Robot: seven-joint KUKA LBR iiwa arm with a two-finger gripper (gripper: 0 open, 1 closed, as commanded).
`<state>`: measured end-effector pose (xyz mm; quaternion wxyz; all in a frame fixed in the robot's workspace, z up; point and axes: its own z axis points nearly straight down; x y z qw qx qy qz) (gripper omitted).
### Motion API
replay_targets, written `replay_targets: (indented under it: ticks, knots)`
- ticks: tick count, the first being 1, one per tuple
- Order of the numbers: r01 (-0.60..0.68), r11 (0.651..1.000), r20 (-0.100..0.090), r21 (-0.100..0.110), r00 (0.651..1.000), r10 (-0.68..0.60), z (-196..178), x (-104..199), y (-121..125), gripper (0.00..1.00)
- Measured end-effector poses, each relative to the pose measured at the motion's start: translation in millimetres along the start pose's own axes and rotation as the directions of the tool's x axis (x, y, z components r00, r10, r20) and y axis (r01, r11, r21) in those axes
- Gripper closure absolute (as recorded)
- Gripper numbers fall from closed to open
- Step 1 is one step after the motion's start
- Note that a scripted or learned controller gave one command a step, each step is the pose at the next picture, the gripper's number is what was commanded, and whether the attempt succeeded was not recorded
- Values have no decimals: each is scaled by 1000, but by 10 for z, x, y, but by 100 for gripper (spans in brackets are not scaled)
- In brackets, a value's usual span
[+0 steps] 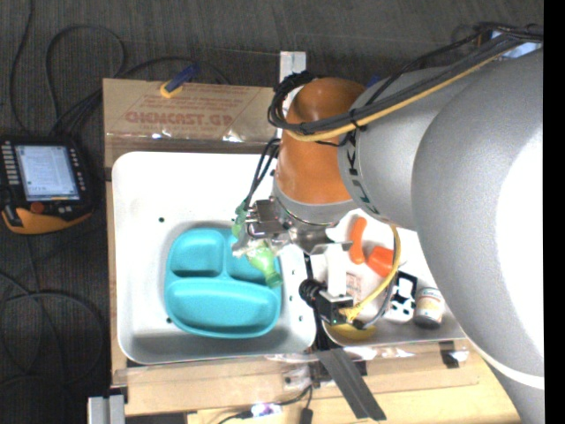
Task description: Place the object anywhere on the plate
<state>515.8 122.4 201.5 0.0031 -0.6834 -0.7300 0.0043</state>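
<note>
**A:** Camera view first. Where is the task's thing?

**B:** A translucent green object point(265, 263) sits at the 3 o'clock edge of the turquoise plate point(212, 309), just over the rim by the upper right compartment. The plate lies in the left bin point(141, 237). The gripper point(259, 247) is directly above the object, at its 12 o'clock.

**A:** Is the gripper holding it?

**B:** I cannot tell. The wrist and cabling crowd that spot, so whether the gripper is wide, narrow or closed on the piece is not visible. Nor can I say whether the object rests on the plate or hangs above it.

**A:** So how far along is the task?

**B:** Late, I judge. The object is already at the plate, so the carrying looks done. What is left is a clear release and the arm pulling away, with the piece lying fully inside the rim, not perched on it.

**A:** Any writing?

**B:** At 12 o'clock from the left bin, a cardboard sheet point(185, 117) carries red lettering that reads roughly "CHEMCAST GP". In the right bin point(397, 338), a white carton point(346, 281) shows red print and a small jar point(430, 305) has a label, both too small to read. An orange item point(369, 247) lies there too.
</note>
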Motion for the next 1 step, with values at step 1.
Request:
replay_targets:
  ticks: [1]
  knots:
    - [0, 1000, -1, 0, 1000, 0, 0, 1, -1, 0]
